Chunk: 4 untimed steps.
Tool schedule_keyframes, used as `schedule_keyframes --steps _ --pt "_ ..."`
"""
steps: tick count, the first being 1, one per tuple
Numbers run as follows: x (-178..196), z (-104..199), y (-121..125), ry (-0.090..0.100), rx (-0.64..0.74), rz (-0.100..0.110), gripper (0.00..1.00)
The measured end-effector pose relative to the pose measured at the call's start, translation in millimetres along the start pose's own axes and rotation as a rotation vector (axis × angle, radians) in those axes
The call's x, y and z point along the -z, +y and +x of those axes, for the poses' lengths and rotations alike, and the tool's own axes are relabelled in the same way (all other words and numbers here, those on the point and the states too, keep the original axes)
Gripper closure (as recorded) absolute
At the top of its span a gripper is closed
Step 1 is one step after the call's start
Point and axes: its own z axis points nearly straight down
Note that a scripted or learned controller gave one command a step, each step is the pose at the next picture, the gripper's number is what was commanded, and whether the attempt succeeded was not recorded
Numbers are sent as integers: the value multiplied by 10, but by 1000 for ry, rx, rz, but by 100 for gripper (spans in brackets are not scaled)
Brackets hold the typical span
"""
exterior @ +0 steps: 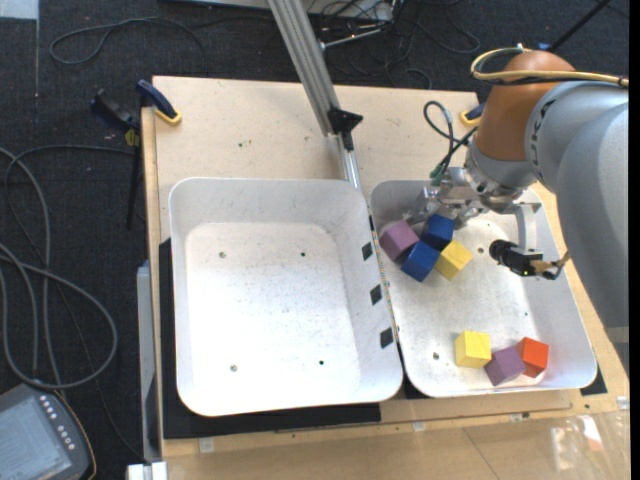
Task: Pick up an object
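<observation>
My gripper (441, 206) is down in the right bin (560, 298), at its back left, under the grey arm with the orange band (510, 108). Directly beneath it lies a cluster of blocks: a blue block (438, 231) touching the gripper's tip, a purple block (398, 238) to its left, a second blue block (421, 261) in front, and a yellow block (455, 259). Whether the gripper grips any block is hidden by its body. Near the bin's front lie another yellow block (472, 348), a purple block (503, 364) and an orange block (535, 354).
The left bin (180, 268) sits beside the right one. A slanted metal pole (305, 53) runs from the top down to the gap between the bins. A blue and yellow clamp (158, 102) lies at the bench's back left corner. Cables trail near the wrist.
</observation>
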Motion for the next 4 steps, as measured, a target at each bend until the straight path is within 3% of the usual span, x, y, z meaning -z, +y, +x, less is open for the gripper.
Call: schedule_keyframes --steps 1,3,4 --pt "109 0 6 -1 0 -2 100" --pt "1270 79 45 0 2 -7 100" --pt "1387 645 -112 4 8 0 100"
